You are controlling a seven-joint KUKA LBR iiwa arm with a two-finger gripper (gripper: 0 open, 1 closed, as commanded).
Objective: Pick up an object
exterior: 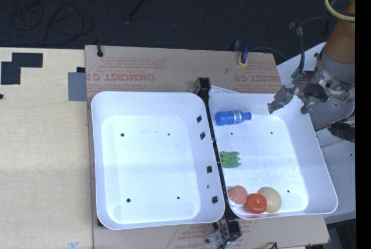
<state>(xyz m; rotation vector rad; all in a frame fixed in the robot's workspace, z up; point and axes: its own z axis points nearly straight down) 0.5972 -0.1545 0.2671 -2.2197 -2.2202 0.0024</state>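
Note:
My gripper (291, 104) hovers over the far right corner of the right bin (322, 177), open, with nothing between its fingers. A blue bottle (233, 117) lies on its side at the bin's far left, a short way left of the gripper. A small green object (229, 159) rests near the bin's left wall. At the near left corner sit a pink piece (236, 193), a red round object (256, 203) and a tan round object (271, 198), all touching or nearly so.
The left bin (151, 155) stands beside the right one, with a black divider (211, 149) between them. Both rest on a cardboard sheet (174, 68). Cables run near the arm's wrist (339, 62) at the right.

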